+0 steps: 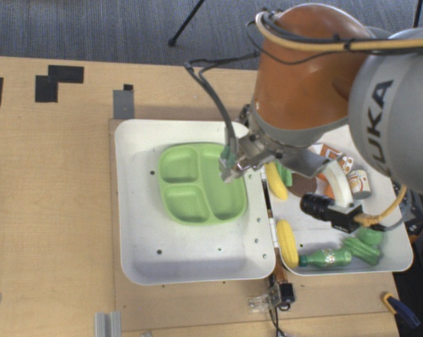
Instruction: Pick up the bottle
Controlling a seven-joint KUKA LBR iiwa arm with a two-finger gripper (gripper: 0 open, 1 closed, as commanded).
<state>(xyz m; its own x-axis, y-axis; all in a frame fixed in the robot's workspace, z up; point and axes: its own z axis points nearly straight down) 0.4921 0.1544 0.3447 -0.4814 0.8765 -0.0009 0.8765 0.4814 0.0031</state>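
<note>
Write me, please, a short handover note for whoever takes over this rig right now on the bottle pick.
Gripper: over the seam between the two bins, by the right edge of the green divided plate; whether it is open or shut cannot be told, and nothing is seen in it.
Bottle: green, lying on its side at the front of the right bin, beside a yellow corn cob.
Done: nothing yet; the bottle is not picked.
Left: move to the bottle, grasp it, lift.
</note>
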